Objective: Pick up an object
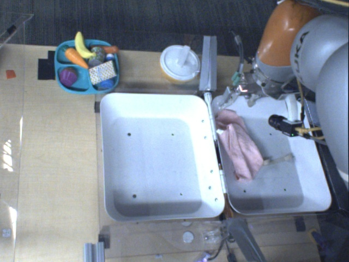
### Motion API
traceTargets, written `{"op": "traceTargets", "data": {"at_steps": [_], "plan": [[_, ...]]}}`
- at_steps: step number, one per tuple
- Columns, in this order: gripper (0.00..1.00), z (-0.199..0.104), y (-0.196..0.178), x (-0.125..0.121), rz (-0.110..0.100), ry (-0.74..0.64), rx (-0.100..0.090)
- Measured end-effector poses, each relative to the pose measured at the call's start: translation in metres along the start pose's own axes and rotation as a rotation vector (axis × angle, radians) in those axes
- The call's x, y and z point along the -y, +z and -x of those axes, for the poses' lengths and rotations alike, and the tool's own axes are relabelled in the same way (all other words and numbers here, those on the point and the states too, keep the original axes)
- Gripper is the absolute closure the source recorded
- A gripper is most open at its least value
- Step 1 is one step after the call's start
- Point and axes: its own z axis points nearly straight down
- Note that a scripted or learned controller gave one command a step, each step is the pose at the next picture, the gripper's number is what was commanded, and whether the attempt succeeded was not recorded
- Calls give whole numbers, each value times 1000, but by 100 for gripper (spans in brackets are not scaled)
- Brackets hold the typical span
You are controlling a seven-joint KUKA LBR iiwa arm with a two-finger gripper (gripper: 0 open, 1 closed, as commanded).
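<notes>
Two shallow white bins are set side by side on the wooden bench (43,162), their inner walls touching along a seam. The left bin (158,157) is the larger in the view and its floor is bare apart from a few small dark dots. The right bin (283,184) is partly covered at its far right corner by the grey arm (322,53), whose orange band (281,29) is seen above the wrist.

A pink cloth (240,146) is found in the right bin, crumpled in a long heap beside the left wall, running from near the far left corner toward the middle of the floor. The gripper (232,94) is held over the far left corner of that bin, just beyond the far end of the cloth; whether its fingers are spread or pressed together cannot be told, and nothing is seen between them.

A blue divided tray (60,81) is placed near the far edge of the bench, beyond the left bin's far left corner, and toy food is held in it, a yellow banana (82,45) and an orange carrot (75,57) among it. A round white lidded container (180,63) is set at the far edge, between the two bins' far corners. A small pale stick-like object (278,159) lies on the right bin's floor, just beside the cloth.
</notes>
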Motion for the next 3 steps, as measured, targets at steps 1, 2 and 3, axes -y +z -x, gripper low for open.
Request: {"op": "traceTargets", "data": {"at_steps": [1, 2, 3], "plan": [[0, 37, 24, 38, -3, 4, 0], [0, 54, 89, 65, 4, -56, 1], [0, 41, 94, 23, 10, -247, 5]]}}
